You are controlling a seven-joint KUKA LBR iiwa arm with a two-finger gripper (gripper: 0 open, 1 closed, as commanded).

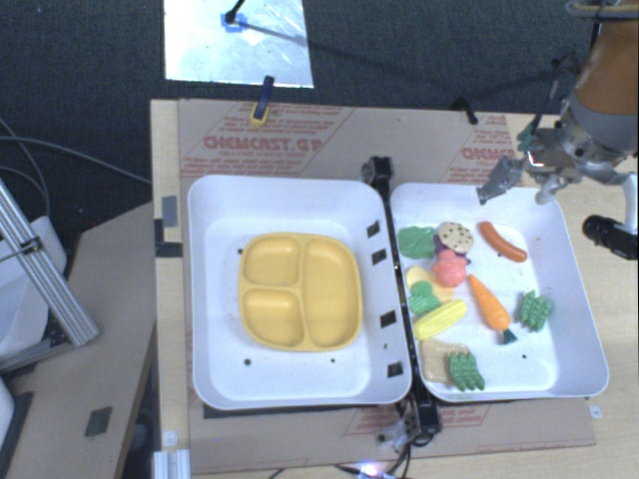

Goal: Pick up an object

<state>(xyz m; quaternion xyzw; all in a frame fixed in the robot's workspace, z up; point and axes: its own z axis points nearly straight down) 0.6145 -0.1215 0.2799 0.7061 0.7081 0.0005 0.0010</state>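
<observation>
So the gripper (519,179) is hanging over the top edge of the right bin (579,302), fingers spread apart and nothing between them; all the toy food is piled in that bin, below and to the left of it; if it were me I'd go for the sausage (502,241) since it's nearest and lies by itself, well apart from the clump; come straight down with the fingers across its short side, not along its length, and stay away from the bin wall; the carrot (489,303) would be my second choice, though it sits just beside the pink thing (450,267). Count as I see it: two bins on the bench (170,257); one yellow tray (300,291) with three compartments in the left bin (215,307); in the right bin one sausage, one carrot, one corn cob (440,317), one cookie (454,235), one slice of bread (435,355); several green bits, maybe four, hard to tell exactly.
</observation>
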